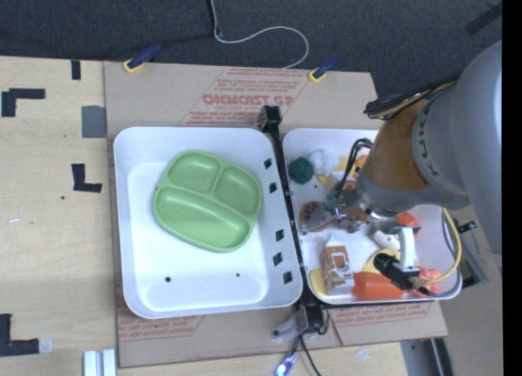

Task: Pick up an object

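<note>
The right bin (303, 146) holds several small objects: a dark green round piece (301, 170), a brown lump (312, 214), a small brown-and-white box (335, 263), an orange-red piece (375, 287) and a yellow item (380, 262). My gripper (347, 213) is low inside this bin, just right of the brown lump. The grey arm with its orange band (400, 158) hangs over the bin's right half and hides the fingers. A green divided plate (208, 199) lies in the left bin (134, 227).
Both bins sit on a cardboard sheet (245, 93) held by yellow and blue clips. A black divider (281, 203) runs between the bins. A white cable (253, 36) lies on the dark cloth at the back.
</note>
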Robot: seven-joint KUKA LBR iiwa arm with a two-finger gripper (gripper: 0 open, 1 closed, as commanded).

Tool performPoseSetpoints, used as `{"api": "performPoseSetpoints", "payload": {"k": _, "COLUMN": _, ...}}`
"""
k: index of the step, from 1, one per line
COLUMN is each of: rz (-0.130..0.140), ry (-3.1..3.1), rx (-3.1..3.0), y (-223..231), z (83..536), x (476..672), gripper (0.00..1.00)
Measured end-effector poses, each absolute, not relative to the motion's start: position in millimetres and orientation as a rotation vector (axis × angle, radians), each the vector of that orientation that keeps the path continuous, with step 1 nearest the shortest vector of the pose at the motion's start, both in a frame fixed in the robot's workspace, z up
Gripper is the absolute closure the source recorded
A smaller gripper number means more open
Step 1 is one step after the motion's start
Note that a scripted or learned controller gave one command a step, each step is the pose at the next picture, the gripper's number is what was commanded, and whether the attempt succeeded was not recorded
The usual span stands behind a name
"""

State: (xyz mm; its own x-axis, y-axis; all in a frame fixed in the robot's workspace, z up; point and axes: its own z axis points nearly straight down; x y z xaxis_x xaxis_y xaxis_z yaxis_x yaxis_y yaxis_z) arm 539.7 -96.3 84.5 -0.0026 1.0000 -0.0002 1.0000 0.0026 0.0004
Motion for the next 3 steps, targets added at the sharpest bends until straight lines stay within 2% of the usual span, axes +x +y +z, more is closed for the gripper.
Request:
{"api": "performPoseSetpoints", "payload": {"k": 1, "rz": -0.002, "ry": 2.22, "rx": 2.224, "y": -97.9, "z": 85.1, "x": 481.6, "gripper": 0.0}}
{"api": "performPoseSetpoints", "payload": {"k": 2, "rz": -0.003, "ry": 2.223, "rx": 2.224, "y": -97.4, "z": 94.7, "x": 482.8, "gripper": 1.0}}
{"api": "performPoseSetpoints", "payload": {"k": 3, "rz": 0.005, "ry": 2.225, "rx": 2.21, "y": 23.4, "z": 189.1, "x": 484.5, "gripper": 1.0}}
